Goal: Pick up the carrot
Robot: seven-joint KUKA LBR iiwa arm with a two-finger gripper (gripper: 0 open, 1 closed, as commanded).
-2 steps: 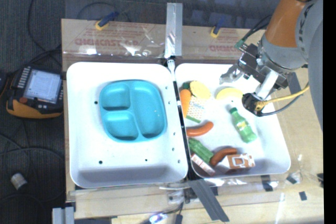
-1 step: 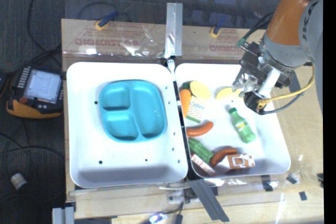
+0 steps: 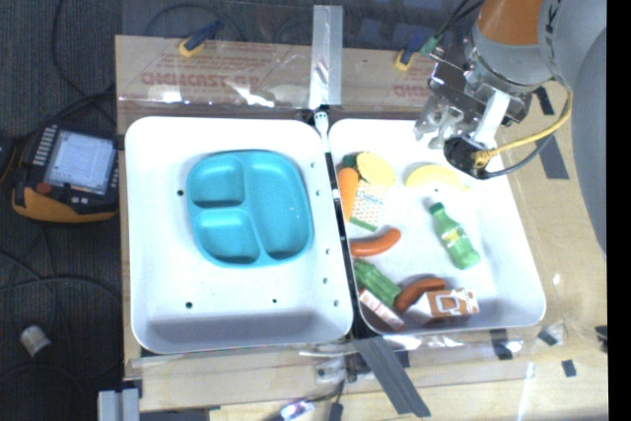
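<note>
The carrot [image 3: 347,189] is an orange stub lying along the left wall of the right bin [image 3: 518,242], beside a small printed packet [image 3: 368,208]. My gripper [image 3: 440,121] hangs over the back edge of the right bin, to the upper right of the carrot and well apart from it. A yellow piece [image 3: 435,176] lies just below the gripper. Nothing shows in the gripper's grasp.
The right bin also holds a green bottle [image 3: 453,235], two sausages [image 3: 377,243] [image 3: 420,289], a yellow-green item [image 3: 374,168], a green vegetable [image 3: 378,283] and a small carton [image 3: 451,305]. A blue divided plate [image 3: 248,206] lies in the left bin [image 3: 158,311].
</note>
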